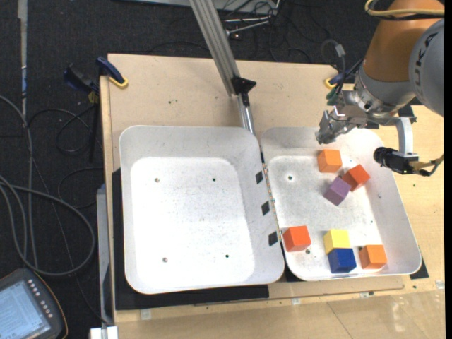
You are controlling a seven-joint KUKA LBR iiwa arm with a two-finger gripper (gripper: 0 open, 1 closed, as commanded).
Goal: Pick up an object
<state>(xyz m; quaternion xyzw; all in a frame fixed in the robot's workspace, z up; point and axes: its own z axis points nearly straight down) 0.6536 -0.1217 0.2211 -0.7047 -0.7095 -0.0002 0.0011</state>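
The right bin [395, 210] holds several small blocks. An orange block [329, 160] lies near its far edge, with a red-orange block [357, 176] and a purple block [337, 190] just right of and below it. Nearer the front lie an orange block [296, 237], a yellow block [337, 240], a blue block [342, 260] and another orange block [373, 256]. My gripper [328, 133] hangs over the bin's far edge, just above the far orange block, with nothing seen between its fingers.
The left bin [141, 154] sits beside the right one on the wooden bench. A slanted metal pole [215, 37] crosses above the bins' far edge. Clamps [106, 69] sit at the bench's far left corner. The arm's orange band [399, 41] looms at the upper right.
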